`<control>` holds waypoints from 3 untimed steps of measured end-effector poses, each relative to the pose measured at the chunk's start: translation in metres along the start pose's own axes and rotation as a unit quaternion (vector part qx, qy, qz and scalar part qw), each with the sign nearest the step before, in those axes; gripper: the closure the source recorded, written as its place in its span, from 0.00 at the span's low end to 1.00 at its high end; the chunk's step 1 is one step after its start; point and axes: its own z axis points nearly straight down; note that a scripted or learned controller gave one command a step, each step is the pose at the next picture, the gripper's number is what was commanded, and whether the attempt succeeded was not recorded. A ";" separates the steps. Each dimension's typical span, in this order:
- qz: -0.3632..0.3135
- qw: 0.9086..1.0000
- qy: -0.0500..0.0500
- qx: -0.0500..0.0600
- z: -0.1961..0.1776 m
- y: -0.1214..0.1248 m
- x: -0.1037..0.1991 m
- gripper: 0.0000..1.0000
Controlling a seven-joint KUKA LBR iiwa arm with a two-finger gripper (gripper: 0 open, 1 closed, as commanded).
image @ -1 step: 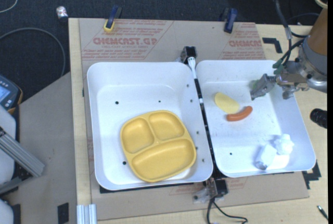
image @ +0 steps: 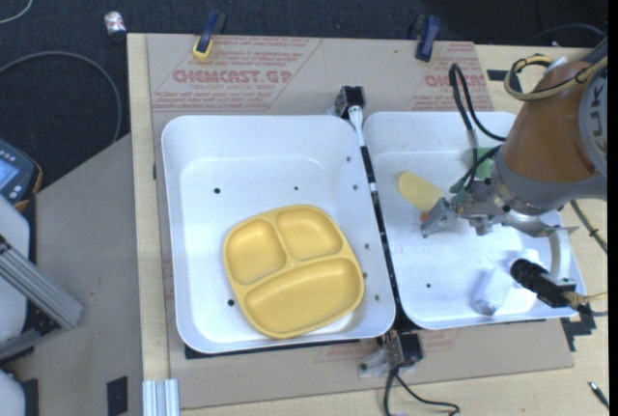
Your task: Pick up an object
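From above, the arm [image: 555, 129] reaches in from the right and hangs low over the right bin [image: 415, 303], its gripper [image: 454, 211] pointing down toward the bin floor beside a small pale yellow piece [image: 417, 188], flat and rounded, like a soft chip of plastic. I cannot tell how the fingers stand; the wrist hardware crowds them, and nothing shows between them. A small whitish object [image: 488, 293] lies nearer the front wall, just beside a black part of the wrist. The yellow piece looks the likelier target. In the left bin [image: 193, 153] sits a glossy yellow divided tray [image: 293, 269] with three compartments, well apart from the arm, probably too broad to pinch.
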 end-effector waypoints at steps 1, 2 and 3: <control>0.000 1.000 -0.001 -0.005 0.046 0.021 -0.021 0.00; 0.000 1.000 -0.003 -0.008 0.043 0.035 -0.037 0.00; -0.001 1.000 -0.003 -0.009 0.042 0.082 -0.073 0.00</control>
